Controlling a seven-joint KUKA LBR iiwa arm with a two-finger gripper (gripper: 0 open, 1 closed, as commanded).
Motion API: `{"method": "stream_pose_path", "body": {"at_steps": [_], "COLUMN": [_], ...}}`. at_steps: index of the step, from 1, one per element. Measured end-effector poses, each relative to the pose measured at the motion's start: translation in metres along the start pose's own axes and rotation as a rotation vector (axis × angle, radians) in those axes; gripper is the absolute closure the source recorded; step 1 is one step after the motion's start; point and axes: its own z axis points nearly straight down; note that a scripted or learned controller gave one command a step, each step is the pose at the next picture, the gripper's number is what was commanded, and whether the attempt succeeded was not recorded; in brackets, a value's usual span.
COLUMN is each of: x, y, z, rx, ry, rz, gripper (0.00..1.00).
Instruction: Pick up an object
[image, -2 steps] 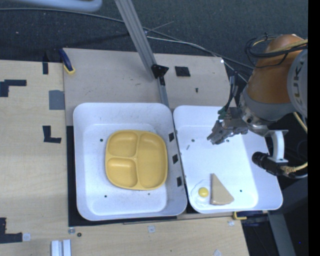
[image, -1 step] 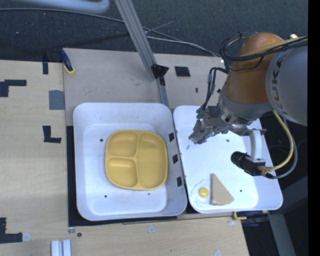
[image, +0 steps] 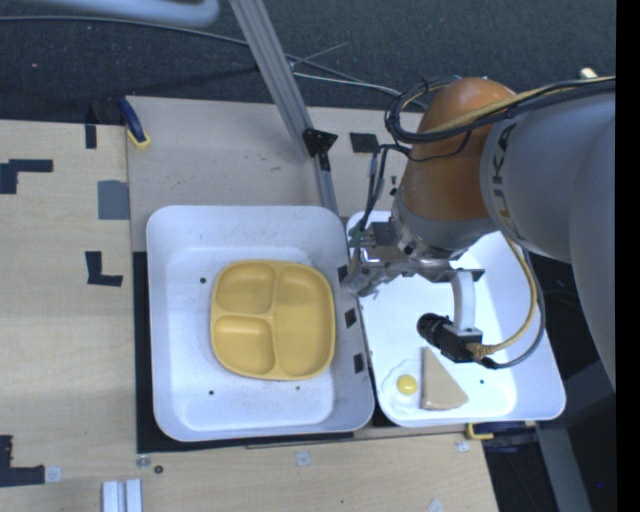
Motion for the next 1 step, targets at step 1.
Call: {"method": "stream_pose_path", "body": {"at_steps": [1], "x": [0.0588], "y": [-0.0073], "z": [-0.0020], "rx": [-0.002], "ry": [0.001], "rz": [-0.002], "gripper": [1.00]}}
